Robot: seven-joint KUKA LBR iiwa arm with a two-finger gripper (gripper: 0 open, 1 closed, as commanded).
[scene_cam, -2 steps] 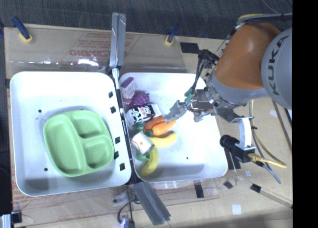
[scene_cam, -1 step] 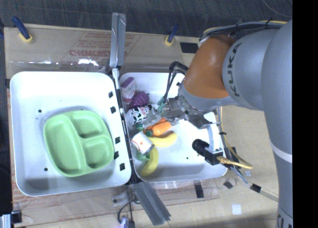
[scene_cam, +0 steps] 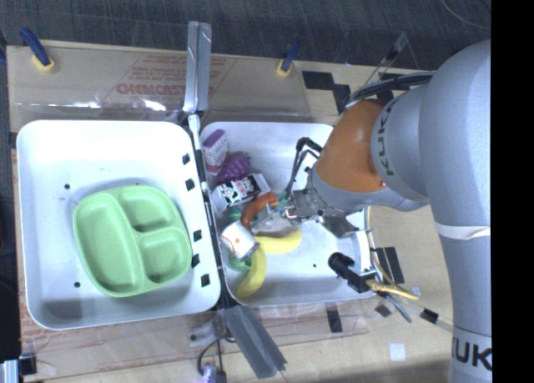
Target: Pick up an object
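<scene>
I see the arm (scene_cam: pixel 392 156) reaching from the right into the right bin (scene_cam: pixel 321 277), its orange band above the wrist. The gripper (scene_cam: pixel 282 211) is down in the pile of objects near the bin's middle; whether it is open, closed or gripping anything I cannot tell. Taking that gripper as my landmark: a yellow banana (scene_cam: pixel 260 263) lies just below it, an orange-and-white piece (scene_cam: pixel 238 242) just to its lower left, a small black-and-white carton (scene_cam: pixel 238 190) to its left, and a purple item (scene_cam: pixel 234 165) further up-left. Well to its left, the left bin (scene_cam: pixel 42 156) holds a green divided plate (scene_cam: pixel 132 238)
</scene>
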